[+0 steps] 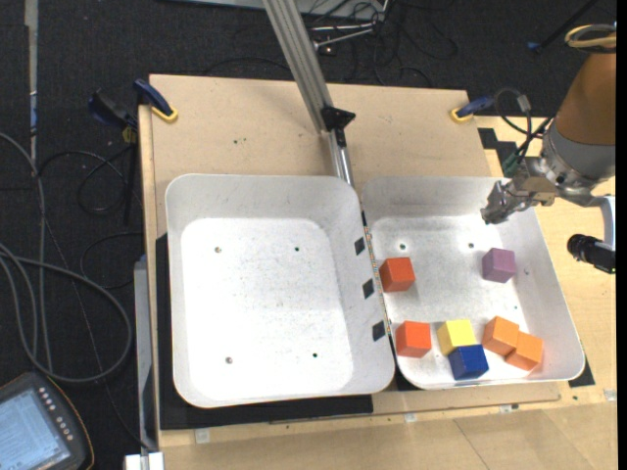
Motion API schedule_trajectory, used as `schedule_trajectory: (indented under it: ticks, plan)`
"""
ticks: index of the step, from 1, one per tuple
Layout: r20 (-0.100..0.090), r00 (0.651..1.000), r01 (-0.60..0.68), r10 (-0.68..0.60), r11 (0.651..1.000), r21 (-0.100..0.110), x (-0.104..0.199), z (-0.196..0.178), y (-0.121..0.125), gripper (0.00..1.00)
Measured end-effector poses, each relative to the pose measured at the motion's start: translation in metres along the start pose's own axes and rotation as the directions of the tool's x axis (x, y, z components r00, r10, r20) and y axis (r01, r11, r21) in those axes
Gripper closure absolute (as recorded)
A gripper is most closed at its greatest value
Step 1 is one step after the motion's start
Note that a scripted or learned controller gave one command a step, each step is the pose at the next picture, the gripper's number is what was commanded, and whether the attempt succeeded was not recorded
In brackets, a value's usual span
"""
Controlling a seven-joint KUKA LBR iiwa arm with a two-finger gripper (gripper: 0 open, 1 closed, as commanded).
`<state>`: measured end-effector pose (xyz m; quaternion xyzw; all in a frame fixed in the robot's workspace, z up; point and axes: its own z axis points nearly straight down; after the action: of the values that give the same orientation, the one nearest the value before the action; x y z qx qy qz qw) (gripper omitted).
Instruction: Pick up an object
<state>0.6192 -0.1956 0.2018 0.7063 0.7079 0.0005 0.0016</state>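
Observation:
The right bin (431, 213) holds several small blocks. An orange cube (397, 274) lies near its left wall. A purple cube (499, 263) sits toward the right. Along the front edge are another orange cube (413, 338), a yellow cube (456, 335), a blue cube (468, 360) and two orange blocks (513, 343) at the corner. My gripper (497, 210) hangs over the bin's back right part, above and behind the purple cube. Nothing shows between its fingers.
The left bin (260, 282) stands beside the right one on a wooden bench. A slanted metal pole (299, 47) reaches down to the gap between the bins. Blue and yellow clamps (154, 98) sit at the bench's back corners.

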Motion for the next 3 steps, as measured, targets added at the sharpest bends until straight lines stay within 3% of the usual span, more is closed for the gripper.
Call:
schedule_trajectory:
  ticks: [3]
  plan:
    - [-0.004,1.0,0.007,-0.007,1.0,0.002,0.164,-0.036,-0.02,1.0]
